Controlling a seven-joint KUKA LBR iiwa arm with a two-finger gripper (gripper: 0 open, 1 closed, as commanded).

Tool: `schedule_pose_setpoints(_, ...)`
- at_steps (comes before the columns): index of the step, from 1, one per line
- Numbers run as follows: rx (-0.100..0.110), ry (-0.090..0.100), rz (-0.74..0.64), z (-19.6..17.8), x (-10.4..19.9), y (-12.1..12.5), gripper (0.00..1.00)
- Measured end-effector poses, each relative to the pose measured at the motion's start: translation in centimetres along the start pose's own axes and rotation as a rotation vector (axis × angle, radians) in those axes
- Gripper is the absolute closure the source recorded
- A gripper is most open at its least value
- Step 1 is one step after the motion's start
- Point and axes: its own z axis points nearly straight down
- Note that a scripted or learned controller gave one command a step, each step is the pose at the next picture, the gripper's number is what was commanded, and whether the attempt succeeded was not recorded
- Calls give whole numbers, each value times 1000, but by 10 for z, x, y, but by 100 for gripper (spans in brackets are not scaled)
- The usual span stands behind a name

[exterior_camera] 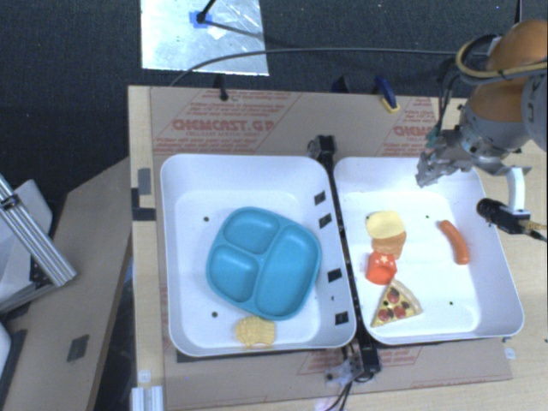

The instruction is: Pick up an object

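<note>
White right bin (492, 311) holds sausage (455, 241), pizza slice (396, 305), perhaps burger (386, 228).

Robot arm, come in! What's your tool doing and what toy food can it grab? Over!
Tool above right bin's far edge, holding nothing. Hot dog nearest, lying loose. Burger, red piece, pizza slice farther left. Path clear.

We list the pickable objects as follows. A blue divided plate (263, 262), three compartments, flat, at centre frame in the left bin. A pale yellow ridged piece (255, 331), just below the plate at lower centre. At centre right, in the right bin: a yellow disc (385, 224) touching an orange piece (389, 243); a red piece (381, 268) just below; a pizza slice (396, 304), flat, lower right; a sausage (455, 241), slanted, further right.
</note>
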Motion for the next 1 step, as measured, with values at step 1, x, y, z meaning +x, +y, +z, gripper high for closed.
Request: schedule_pose_setpoints(1,-2,-1,0,-63,-6,-1,100)
